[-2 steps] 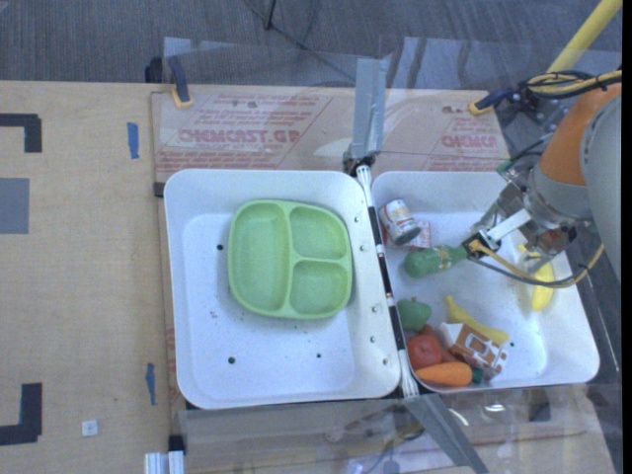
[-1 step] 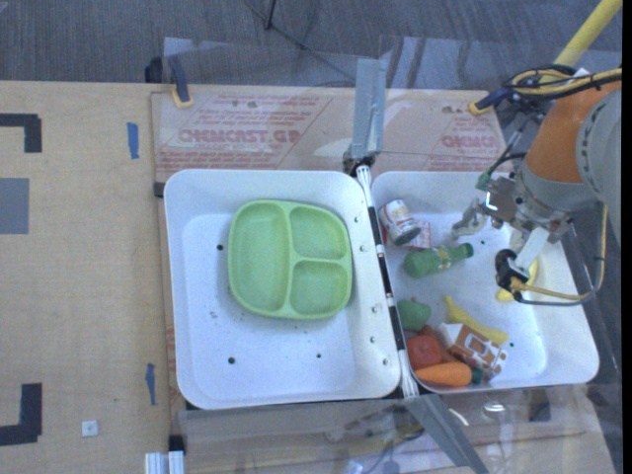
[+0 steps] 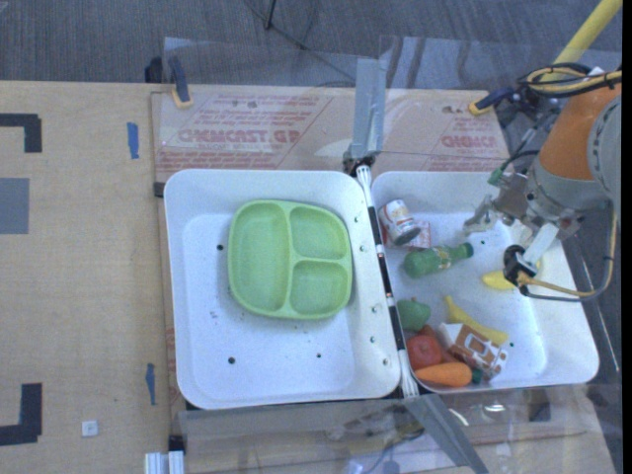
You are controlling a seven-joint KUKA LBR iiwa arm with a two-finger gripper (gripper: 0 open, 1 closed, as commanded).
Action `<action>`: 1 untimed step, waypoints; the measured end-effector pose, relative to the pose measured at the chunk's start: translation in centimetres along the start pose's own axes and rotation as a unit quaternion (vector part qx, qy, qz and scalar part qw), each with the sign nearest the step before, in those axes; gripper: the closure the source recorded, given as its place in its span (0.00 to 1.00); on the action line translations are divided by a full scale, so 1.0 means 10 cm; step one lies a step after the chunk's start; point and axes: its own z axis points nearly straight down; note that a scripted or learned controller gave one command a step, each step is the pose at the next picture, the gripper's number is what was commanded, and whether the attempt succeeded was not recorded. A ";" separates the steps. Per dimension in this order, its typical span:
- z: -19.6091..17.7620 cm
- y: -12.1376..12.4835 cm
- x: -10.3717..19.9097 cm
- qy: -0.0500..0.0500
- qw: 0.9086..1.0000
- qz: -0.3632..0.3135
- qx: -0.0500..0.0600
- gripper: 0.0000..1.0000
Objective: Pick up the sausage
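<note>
Red print on the paper-faced sheet [image 3: 247, 117] behind the left bin [image 3: 188, 265] reads "CHEMCAST GP". There it is again behind the right bin [image 3: 568, 354], cut short. The label on the can [image 3: 400, 222] and the carton [image 3: 478, 348] print are too small to read.

Left bin [image 3: 197, 354]: you see a green divided plate [image 3: 290, 259] inside
Right bin [image 3: 565, 349]: can [image 3: 400, 222], green bottle [image 3: 435, 259], carrot [image 3: 444, 374]
Gripper [image 3: 482, 215]: you find it over the right bin

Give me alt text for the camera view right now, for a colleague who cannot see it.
The grey arm's gripper hovers over the right white bin, near a red-and-white can, a green plastic bottle and a red toy tomato. The left white bin holds a light green divided plate.
</note>
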 end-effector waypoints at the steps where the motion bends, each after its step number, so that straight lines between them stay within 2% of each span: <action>1: 0.01 0.07 0.37 -0.003 0.998 0.067 -0.002 0.00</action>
